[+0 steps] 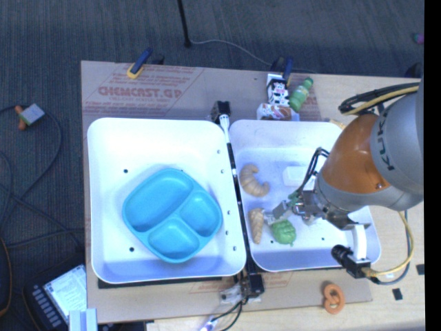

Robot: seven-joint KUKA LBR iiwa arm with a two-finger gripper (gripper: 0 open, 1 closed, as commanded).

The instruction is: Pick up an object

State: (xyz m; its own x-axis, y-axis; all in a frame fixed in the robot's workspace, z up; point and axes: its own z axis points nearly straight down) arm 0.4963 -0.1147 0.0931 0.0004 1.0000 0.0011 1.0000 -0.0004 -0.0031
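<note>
- Gripper point(284, 211) hangs low in the right bin point(275, 135), near the middle of that bin's floor, at the end of the grey arm point(403, 150) with its orange band point(351, 161) reaching in from the right edge of the bench.
- Fingers point toward the left; whether they are spread or closed cannot be told, since the wrist hardware covers them and the tips are small and dark.
- Nothing can be seen clamped between the fingertips.
- Green toy vegetable point(283, 232) lies just below the gripper tip, close to it or touching; contact cannot be told. It sits near the front edge of the right bin.
- Croissant point(252, 180) lies by the left wall of the right bin, about halfway along it.
- Second pastry piece point(256, 224), tan and elongated, lies just left of the green toy vegetable, also beside the left wall.
- Small white block point(294, 175) rests toward the middle of the right bin, above the gripper.
- Blue divided plate point(172, 214) with three compartments sits in the left bin point(103, 136), in its middle and front part, turned at a slant.
- Printed red lettering point(140, 92) on the bench's back left corner reads roughly "CHEMCAST GP"; the smaller lines around it are too blurred to read.
- Green bottle point(300, 94) and a small printed packet point(277, 102) lie on the bench behind the right bin's back edge; the packet's print cannot be read.
- Pretzel point(333, 297) lies on the bench by the front right corner, outside the bins.
</note>
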